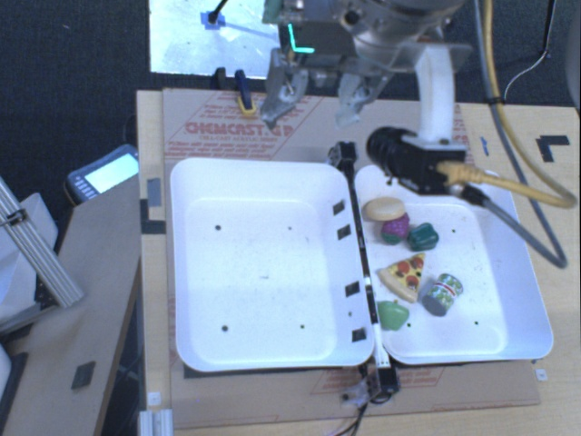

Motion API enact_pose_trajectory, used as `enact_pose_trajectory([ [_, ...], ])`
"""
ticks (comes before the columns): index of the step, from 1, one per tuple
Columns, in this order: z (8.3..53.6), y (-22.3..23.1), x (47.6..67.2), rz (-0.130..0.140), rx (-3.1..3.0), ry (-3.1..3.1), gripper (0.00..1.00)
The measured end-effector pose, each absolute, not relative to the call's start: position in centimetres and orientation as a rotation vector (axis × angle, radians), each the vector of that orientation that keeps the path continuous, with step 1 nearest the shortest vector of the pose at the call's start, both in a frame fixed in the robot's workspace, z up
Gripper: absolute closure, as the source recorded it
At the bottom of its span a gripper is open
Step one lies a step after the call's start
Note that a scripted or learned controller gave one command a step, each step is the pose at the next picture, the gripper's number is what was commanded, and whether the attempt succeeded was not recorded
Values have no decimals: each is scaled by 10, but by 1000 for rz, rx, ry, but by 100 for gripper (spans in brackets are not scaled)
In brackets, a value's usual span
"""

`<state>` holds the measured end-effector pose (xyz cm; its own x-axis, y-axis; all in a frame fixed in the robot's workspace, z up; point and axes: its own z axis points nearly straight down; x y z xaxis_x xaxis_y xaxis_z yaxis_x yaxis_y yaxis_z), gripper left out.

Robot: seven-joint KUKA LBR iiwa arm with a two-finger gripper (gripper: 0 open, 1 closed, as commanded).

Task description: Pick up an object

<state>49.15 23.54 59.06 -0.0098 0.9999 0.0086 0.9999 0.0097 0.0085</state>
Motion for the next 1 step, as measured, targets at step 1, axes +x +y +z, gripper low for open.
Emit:
enact_pose_trajectory([
  [1,602,236,492,-24,-2209,-2234,100],
])
